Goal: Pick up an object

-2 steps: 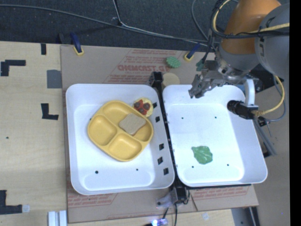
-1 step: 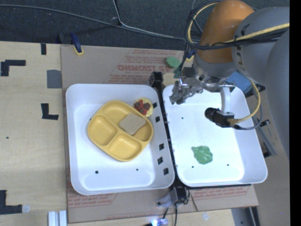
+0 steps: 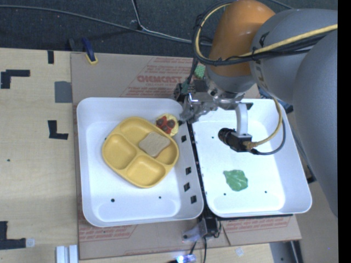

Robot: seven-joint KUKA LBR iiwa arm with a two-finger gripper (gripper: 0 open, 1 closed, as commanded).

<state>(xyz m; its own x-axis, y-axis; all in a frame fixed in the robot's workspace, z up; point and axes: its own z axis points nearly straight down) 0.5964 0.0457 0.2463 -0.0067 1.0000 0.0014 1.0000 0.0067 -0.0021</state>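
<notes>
Camera view, cardboard-topped bench (image 3: 33, 163) (black markings), two white bins (image 3: 90, 201)

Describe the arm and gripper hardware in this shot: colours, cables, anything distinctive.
The arm is bulky, smooth and grey, with a rounded orange band above the wrist. Yellow and black cables loop around that band and run back along the arm. Below it sits a metallic wrist block, with a green part on its side. A black cylindrical piece hangs beneath, with a yellow cable curling off it.
</notes>
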